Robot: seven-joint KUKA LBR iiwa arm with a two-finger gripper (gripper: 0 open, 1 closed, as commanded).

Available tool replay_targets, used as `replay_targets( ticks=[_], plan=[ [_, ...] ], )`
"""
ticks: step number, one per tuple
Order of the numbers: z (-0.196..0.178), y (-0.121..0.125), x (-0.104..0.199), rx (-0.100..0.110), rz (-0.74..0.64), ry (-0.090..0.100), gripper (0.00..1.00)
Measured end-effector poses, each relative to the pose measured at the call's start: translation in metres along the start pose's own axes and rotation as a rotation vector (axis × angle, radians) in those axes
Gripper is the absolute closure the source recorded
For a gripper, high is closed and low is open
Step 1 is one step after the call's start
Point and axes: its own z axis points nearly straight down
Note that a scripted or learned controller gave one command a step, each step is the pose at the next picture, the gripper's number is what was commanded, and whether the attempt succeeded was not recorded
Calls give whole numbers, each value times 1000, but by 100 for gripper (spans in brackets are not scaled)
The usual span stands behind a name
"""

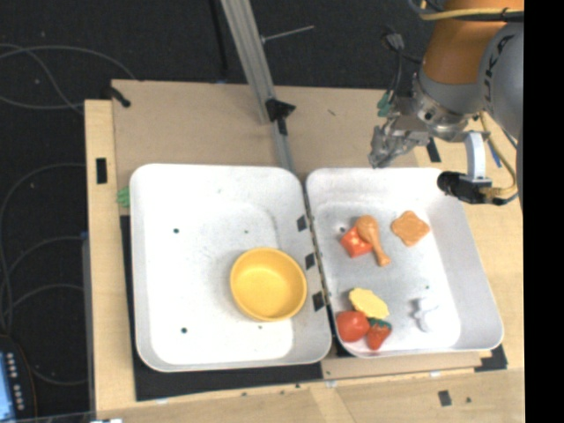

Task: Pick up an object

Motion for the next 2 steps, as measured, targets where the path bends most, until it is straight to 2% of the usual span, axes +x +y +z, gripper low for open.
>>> replay_targets(
  ticks=[1,2],
  plan=[
    [6,-10,46,0,0,1,100],
    [13,-8,105,1,-1,2,100]
  ],
)
